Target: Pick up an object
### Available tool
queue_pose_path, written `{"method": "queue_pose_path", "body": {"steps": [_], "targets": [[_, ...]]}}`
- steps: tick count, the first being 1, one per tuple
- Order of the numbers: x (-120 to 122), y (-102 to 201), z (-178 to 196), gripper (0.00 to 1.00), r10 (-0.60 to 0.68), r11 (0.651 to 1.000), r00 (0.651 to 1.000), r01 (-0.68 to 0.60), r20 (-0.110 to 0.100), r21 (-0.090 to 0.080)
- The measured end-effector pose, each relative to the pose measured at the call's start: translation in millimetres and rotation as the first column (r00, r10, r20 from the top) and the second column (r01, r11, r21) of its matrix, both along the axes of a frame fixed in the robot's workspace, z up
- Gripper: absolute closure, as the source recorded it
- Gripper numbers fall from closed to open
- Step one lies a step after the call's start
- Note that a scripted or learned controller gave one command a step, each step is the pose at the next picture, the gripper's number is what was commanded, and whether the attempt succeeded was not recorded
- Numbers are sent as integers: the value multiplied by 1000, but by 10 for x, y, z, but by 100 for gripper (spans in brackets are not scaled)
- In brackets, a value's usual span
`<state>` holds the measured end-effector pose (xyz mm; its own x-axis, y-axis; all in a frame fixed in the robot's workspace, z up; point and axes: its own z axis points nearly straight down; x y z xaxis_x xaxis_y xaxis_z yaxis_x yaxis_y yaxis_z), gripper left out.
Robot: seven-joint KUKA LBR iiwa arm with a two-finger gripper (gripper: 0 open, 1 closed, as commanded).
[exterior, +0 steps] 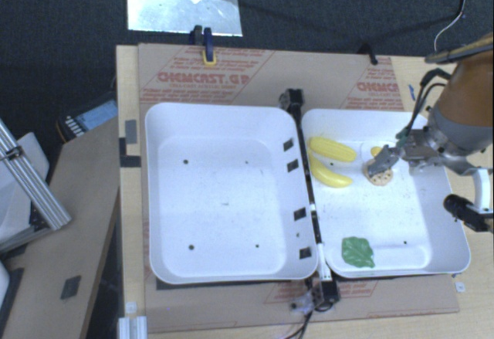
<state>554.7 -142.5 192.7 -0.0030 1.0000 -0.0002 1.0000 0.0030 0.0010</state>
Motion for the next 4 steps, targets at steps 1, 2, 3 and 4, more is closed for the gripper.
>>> {"method": "queue_pose_path", "body": {"steps": [1, 2, 3, 4], "targets": [[777, 189, -1065, 0, 4, 1000, 1000, -4, -5, 2], [419, 232, -1089, 0, -2, 1000, 1000, 2, -3, 0], [1030, -139, -1061, 0, 6, 1000, 1000, -6, -16, 11], [411, 407, -606, 0, 5, 1000, 1000, -5, -1, 2]]}}
